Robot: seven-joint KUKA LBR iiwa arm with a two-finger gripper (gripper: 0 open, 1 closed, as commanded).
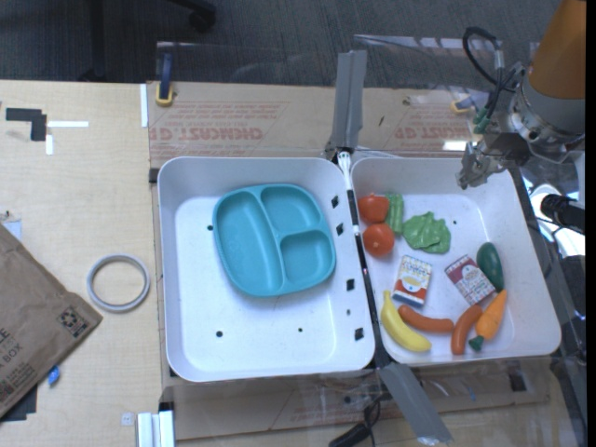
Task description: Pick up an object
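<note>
The right bin [521, 338] holds toy food: two red tomatoes [375, 223], a green leafy piece [427, 232], a green pepper [490, 264], two small cartons [413, 281], a yellow banana [403, 326], a sausage [430, 323] and a carrot [491, 317]. My gripper [476, 172] hangs above the bin's far right corner, apart from all the items, with nothing seen between its fingers.
The left bin [186, 333] carries a blue divided plate [275, 238]. A tape ring [118, 281] and a cardboard box [33, 319] lie on the bench at left. A grey divider post [348, 101] stands behind the bins.
</note>
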